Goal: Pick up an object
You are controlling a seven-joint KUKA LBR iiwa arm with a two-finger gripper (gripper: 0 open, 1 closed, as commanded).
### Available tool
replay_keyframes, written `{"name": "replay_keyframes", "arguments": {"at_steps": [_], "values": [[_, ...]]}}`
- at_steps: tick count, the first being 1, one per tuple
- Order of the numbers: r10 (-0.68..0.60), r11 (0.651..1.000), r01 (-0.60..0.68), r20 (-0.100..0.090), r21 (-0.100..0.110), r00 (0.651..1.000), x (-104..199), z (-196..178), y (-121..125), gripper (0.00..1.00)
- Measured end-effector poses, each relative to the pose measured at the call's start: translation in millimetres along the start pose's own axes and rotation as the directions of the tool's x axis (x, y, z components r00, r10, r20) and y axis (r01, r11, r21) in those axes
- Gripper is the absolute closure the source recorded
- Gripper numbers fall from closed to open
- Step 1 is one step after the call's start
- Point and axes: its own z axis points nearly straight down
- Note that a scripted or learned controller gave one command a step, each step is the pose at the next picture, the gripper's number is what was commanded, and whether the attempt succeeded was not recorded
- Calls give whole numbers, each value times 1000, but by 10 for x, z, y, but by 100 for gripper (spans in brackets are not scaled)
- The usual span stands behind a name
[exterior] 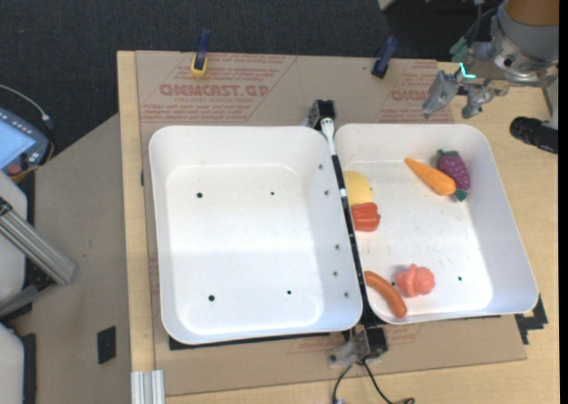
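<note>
The gripper [459, 91] hangs open and empty above the right bin [506, 216]. The carrot [430, 176] looks light, stiff and smooth; its thick middle seems the best hold.

One fixed camera looks down at a slant from above the bench's near side — far enough back to take in both white bins: the left bin [240, 140] and the right bin [497, 216]. The arm [532, 3] enters from the far right.
</note>
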Motion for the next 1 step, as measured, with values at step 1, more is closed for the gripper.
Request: {"name": "replay_keyframes", "arguments": {"at_steps": [1], "values": [[0, 1000, 0, 1, -5, 1000, 0, -113, 8, 100]]}}
